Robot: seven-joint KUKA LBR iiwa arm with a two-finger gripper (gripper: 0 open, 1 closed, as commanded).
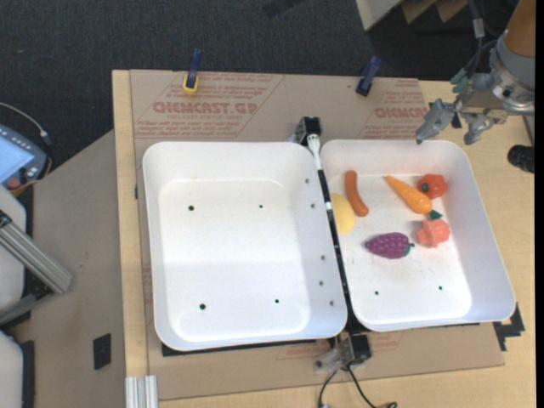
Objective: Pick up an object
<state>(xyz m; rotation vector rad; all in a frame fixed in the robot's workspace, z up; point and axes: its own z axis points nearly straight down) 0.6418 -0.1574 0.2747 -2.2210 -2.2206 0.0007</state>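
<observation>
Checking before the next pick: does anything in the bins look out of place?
Mostly tidy. The yellow toy lies pressed against the right bin's left wall, by the divider, partly tucked under the rim, awkward for the gripper.

Bright even overhead light, soft shadows, mild glare on white bins (170, 164), slightly soft focus

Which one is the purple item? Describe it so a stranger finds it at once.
Look in the right bin, the one holding the toy foods. Near its middle lies the grape bunch, between the yellow piece at the divider and the pink strawberry. It is the purple, bumpy one.
</observation>
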